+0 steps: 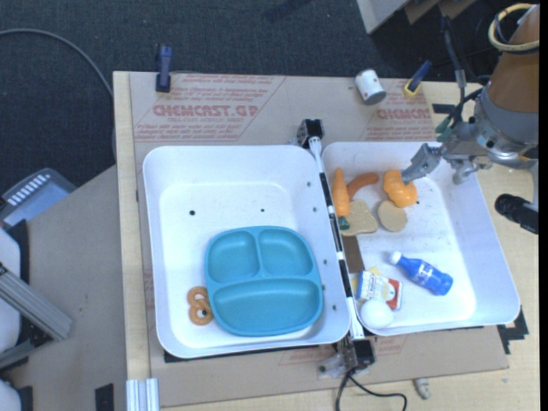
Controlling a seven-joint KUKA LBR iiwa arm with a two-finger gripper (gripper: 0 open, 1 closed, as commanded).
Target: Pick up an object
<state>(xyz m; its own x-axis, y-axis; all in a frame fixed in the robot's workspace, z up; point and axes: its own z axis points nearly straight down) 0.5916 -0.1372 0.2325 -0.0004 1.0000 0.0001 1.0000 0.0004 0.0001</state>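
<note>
Above the right bin (pixel 479 229), hand (pixel 421 163) perhaps touching orange toy (pixel 399 190).

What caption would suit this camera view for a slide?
Gripper poised above an orange toy in the right bin; a blue divided tray lies in the left bin.

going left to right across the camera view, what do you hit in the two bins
pretzel → blue divided plate → orange carrot → white egg → yellow duck → blue bottle, with the hand just above the duck.
</note>
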